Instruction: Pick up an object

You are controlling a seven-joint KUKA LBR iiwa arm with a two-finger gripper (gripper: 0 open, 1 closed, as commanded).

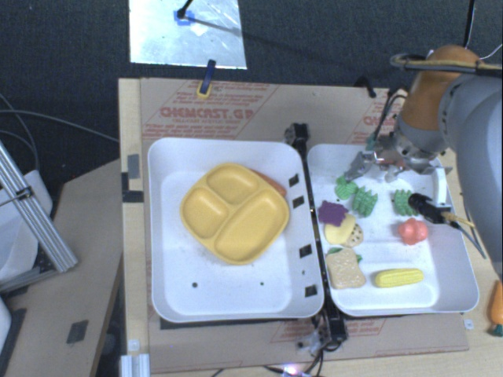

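My gripper (363, 163) hangs over the far part of the right bin (456, 289), just above and behind a green toy vegetable (344, 188). Nothing shows held in it. Close by lie a second green piece (365, 202) and a third green piece (403, 203). Nearer the front are a purple piece (332, 210), a yellow cheese wedge (339, 232), a slice of bread (344, 268), a yellow corn cob (397, 276) and a red fruit (412, 231).
The left bin (173, 289) holds a yellow divided plate (234, 212) with a pinkish thing (275, 184) peeking out behind its far right rim. A black divider (308, 210) separates the bins. The grey arm (471, 124) covers the right bin's far right corner.
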